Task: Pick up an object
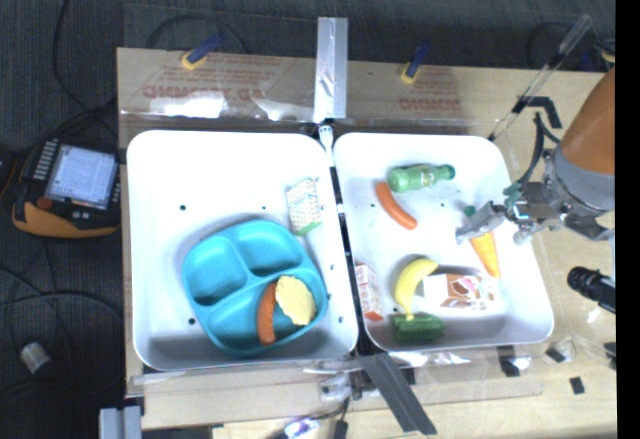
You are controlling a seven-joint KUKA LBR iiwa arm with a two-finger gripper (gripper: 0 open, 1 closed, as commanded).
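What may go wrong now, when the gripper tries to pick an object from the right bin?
1. The gripper sits just above the orange cone, which tapers, so it may slip out.
2. The banana, carton and green vegetable lie packed together; a grasp there may catch or push a neighbour.
3. The cone lies near the right bin wall, risking a bump.

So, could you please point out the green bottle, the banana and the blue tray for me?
Green bottle (420, 176): camera view, middle of its body.
Banana (409, 280): camera view, middle of its curve.
Blue tray (222, 262): camera view, bare upper-left compartment.
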